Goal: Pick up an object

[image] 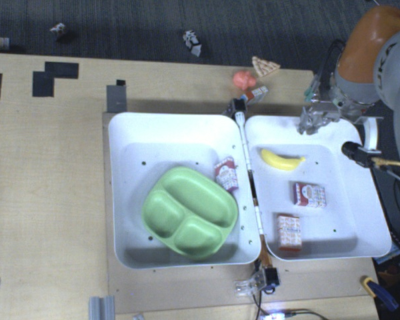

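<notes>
My gripper [309, 127] hangs over the far edge of the right bin [367, 199], up and to the right of a yellow banana [282, 159]; nothing shows between its fingers. Nearer the front of that bin lie a red and white packet [309, 195] and a small red and white box [289, 231]. In the left bin [130, 179] rests a green divided plate [190, 209], with a red and white wrapped pack [226, 174] leaning against the bin's right wall.
Behind the bins on the bench sit a pink blob [245, 80], a slice-shaped toy [265, 66] and a small orange item [258, 94]. A black cable part [357, 153] juts over the right bin's right rim. Small bits lie on the dark floor beyond.
</notes>
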You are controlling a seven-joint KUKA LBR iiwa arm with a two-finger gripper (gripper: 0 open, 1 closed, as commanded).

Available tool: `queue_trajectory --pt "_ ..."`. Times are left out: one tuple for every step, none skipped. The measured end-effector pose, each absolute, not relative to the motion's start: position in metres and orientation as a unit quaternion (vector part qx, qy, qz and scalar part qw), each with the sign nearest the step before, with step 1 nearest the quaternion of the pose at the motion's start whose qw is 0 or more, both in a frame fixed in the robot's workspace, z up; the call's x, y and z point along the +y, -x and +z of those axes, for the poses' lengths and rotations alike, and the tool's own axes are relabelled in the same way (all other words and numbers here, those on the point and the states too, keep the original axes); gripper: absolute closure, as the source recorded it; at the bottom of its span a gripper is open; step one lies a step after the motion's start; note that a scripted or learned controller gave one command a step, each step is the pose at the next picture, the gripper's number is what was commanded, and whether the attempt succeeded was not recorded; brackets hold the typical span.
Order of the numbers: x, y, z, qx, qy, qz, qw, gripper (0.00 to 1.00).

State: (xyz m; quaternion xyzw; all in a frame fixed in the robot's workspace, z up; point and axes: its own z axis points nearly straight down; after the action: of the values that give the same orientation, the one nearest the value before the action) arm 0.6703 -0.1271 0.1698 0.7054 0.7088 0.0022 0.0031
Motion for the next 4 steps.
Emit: queue_trajectory --pt "-0.127 -0.670 0.169 0.709 -0.705 0.0016 0.002 0.00" --pt "-0.107 -0.605 0.086 0.708 -0.706 0.0019 0.002 0.00" --pt "-0.106 -0.608 0.098 0.708 -0.706 0.0042 0.005 1.00" --pt "-0.196 -0.663 0.084 0.708 -0.706 -0.0048 -0.004 1.00"
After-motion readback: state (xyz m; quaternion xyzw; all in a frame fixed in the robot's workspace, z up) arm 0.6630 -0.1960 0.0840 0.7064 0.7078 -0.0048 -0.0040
